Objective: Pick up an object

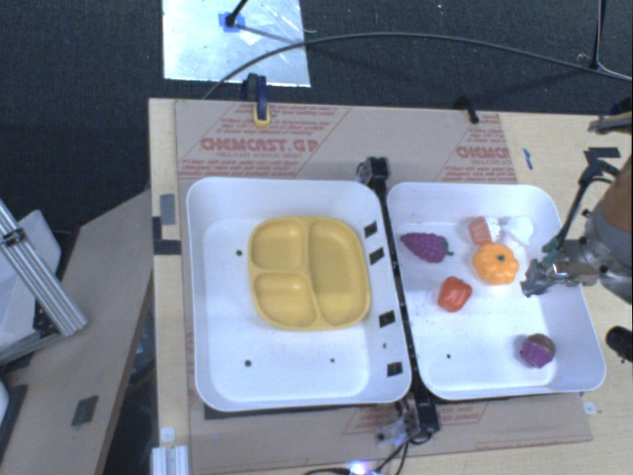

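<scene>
Grey arm (608, 255) reaches in from the right; tool (539, 277) low.

Yellow 3-compartment plate (308, 272) lies in the left bin (220, 364).

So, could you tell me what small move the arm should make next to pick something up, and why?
Probably a short slide toward the bin divider, then down: the pincer sits at the right bin near its right wall, just beside the orange pumpkin, which looks like the closest toy. Nothing shows between its tips yet, so lining up over the pumpkin seems the sensible step.
</scene>
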Robot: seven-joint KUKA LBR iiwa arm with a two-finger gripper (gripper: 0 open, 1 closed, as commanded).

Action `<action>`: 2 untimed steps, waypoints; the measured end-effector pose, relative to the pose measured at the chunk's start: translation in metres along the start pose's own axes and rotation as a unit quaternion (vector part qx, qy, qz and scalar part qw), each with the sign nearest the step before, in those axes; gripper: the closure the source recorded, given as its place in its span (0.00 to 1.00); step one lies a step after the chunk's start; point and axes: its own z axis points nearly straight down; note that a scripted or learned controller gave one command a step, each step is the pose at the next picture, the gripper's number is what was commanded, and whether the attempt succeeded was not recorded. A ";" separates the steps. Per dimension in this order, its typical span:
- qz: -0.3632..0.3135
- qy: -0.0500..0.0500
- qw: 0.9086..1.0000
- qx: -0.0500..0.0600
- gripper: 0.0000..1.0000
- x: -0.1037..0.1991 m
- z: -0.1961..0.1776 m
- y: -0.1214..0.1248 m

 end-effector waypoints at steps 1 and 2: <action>-0.001 0.000 1.000 0.000 1.00 -0.001 -0.053 0.002; -0.003 0.002 1.000 0.002 1.00 0.052 -0.039 0.002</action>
